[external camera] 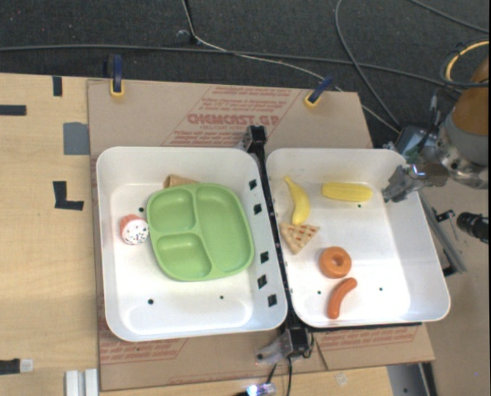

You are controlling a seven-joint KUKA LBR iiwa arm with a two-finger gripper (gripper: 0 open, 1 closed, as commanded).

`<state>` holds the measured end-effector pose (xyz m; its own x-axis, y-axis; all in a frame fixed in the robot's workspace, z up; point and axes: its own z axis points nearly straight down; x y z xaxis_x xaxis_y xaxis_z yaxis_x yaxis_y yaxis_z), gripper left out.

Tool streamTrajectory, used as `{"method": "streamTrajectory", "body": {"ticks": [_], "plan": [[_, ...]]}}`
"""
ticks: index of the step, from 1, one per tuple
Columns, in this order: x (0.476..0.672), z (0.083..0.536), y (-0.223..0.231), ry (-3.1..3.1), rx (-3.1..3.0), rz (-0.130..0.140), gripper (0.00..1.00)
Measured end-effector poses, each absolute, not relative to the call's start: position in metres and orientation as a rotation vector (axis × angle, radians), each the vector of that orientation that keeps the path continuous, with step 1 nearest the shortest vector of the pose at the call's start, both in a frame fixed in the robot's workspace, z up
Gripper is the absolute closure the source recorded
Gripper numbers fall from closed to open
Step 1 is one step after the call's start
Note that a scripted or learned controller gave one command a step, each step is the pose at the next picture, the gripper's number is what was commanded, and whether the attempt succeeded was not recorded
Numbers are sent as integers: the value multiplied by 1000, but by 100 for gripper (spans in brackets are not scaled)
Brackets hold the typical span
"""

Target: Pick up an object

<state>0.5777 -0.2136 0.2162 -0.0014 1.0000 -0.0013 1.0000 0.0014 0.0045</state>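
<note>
Hovering at the right bin's (410,246) far right rim, my claw (396,186) carried nothing; its spread I could not tell. Pickup: not yet done, all of it remaining. Right bin held: corn cob (347,191) nearest me, banana (298,200), waffle wedge (299,237), donut (336,262), sausage (341,297). Left bin (117,246) held: green divided tray (200,230), small spotted ball (134,231).

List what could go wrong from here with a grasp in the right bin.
1. The gripper sits over the right bin's far right rim; a straight descent might hit the wall.
2. The banana and waffle piece appear to touch, so taking one could drag the other.
3. The corn cob is rounded and may roll from the fingers.
</note>
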Motion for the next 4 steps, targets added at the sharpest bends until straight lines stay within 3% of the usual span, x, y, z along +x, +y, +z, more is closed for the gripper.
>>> {"method": "streamTrajectory", "body": {"ticks": [1,4], "plan": [[578,217,-213,2223,2220,0,100],[587,209,-63,2229,2216,-1,100]]}}
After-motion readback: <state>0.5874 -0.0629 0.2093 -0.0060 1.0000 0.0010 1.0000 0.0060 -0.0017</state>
